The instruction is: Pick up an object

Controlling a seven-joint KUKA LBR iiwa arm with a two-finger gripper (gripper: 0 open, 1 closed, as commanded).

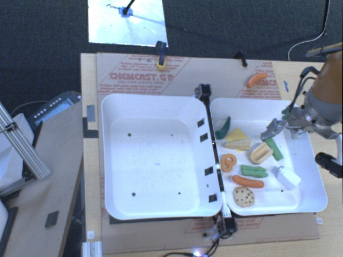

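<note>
Lying nearest the camera in the right bin (311, 199), a round speckled cookie (244, 197) sits beside an orange carrot (248, 182) and a white rectangular block (287, 178), all smooth, toy-like plastic. Just beyond them rest a knobbly green pickle (253, 171), a ring-shaped orange pretzel (228, 162) and a tan bread roll (260, 153), with a stubby green stick (275, 149) touching the roll's right side. Farther back lie a pale yellow wedge of cheese (237, 140) and a dark green curved pepper (223, 127). The left bin (155, 154), glossy white with a few dark dots on its floor, stands against the right one along a black clipped seam. The metal hand (274, 129) of the grey arm (324, 98) hangs just above the bread roll and green stick, slightly behind them; whether its fingers are spread or closed cannot be told, and nothing is seen between them. On the pale wooden surface (177, 71) past the bins lies an orange sausage shape (256, 80).
</note>
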